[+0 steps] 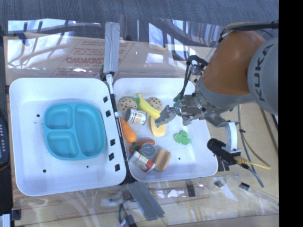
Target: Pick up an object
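Left bin (28,141): it takes the left half of the frame, white and shallow.
Blue plate (74,130): it lies in the middle of the left bin, with three sections, and nothing lies on it.
Right bin (201,162): it stands just beside the left bin, in the centre of the frame, and all the small things are in its left part.
Carrot (128,130): orange, it lies along the left wall of the right bin.
Cookies (125,103): one is at the upper left of this bin, a second one (154,103) is a little to the right, on the other side of the banana.
Small can (136,117): it lies on its side just under the left cookie and touches the banana.
Banana (148,107): yellow, it lies at a slant between the two cookies.
Second can (141,161): it lies on its side at the lower left of the bin, with a grey lid (147,149) just above it and a tan roll (162,159) touching it on the right.
Yellow piece (158,128): a pale yellow thing just below my pincer, partly under it.
My pincer (163,117): it hangs over the middle of the right bin, near the lower end of the banana; I cannot tell if it is spread or pressed together, and I see nothing between it.
Green leaf (182,137): a small green thing, it lies alone on the bin floor, to the lower right of my pincer.
My arm (232,70): grey and orange, it comes in from the right side of the frame.
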Controlling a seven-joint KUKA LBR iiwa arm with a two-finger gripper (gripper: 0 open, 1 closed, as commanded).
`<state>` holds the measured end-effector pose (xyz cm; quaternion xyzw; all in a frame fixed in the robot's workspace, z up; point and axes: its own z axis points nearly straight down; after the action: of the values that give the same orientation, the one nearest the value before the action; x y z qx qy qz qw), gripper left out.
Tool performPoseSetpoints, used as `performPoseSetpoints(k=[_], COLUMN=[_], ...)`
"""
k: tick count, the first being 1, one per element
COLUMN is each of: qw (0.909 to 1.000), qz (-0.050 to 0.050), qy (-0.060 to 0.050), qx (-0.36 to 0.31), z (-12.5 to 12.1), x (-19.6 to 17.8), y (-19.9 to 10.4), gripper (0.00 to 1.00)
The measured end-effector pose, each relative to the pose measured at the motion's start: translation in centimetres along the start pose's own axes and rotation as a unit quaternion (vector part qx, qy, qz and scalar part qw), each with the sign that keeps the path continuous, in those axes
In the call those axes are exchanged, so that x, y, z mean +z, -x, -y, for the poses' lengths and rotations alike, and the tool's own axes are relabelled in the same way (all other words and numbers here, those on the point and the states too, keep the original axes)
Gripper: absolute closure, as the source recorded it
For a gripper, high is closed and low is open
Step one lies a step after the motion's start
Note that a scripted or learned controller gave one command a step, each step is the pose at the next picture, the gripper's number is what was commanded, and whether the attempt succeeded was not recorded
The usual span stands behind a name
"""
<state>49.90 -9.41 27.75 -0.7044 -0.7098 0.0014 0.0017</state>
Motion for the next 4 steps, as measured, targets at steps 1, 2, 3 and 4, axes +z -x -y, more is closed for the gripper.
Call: performPoseSetpoints(k=[1, 2, 3, 4], qw=[0.9996, 0.9996, 0.9997, 1.0], qz=[0.0, 0.001, 0.006, -0.001], qy=[-0.001, 0.017, 0.022, -0.001], qx=[-0.028, 0.021, 0.001, 0.007], z=[-6.5, -10.3, -10.4, -8.3], x=[4.2, 15.9, 16.3, 18.6], y=[3.1, 4.3, 7.3, 3.9], gripper=[0.0, 0.0, 0.0, 0.0])
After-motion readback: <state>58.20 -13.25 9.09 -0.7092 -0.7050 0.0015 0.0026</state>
